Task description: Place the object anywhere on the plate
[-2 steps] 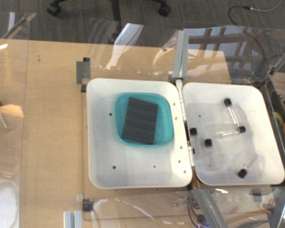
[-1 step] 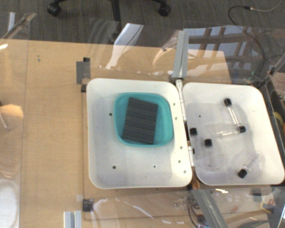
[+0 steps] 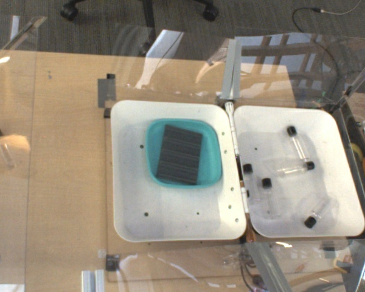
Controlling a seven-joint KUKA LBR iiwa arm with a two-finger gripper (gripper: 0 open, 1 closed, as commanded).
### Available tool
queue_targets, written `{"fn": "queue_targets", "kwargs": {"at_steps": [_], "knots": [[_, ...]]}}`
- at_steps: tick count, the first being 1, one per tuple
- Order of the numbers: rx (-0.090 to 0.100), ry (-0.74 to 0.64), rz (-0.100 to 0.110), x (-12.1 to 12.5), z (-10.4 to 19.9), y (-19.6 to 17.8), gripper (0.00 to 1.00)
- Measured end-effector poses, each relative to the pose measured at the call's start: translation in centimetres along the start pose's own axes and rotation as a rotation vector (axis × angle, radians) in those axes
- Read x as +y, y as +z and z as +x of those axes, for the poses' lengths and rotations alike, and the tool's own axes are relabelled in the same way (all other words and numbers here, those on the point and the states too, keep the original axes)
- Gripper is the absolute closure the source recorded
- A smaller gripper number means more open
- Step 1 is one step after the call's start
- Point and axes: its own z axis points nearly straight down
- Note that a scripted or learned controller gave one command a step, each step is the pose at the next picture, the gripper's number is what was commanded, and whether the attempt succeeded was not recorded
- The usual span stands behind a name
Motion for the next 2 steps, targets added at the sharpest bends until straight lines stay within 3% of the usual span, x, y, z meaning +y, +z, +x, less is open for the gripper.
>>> {"fn": "queue_targets", "kwargs": {"at_steps": [1, 2], "knots": [[0.000, 0.124, -0.002, -0.01, -0.34, -0.07, 0.00], [0.000, 0.148, -0.001, 0.00, 0.24, -0.05, 0.00]]}}
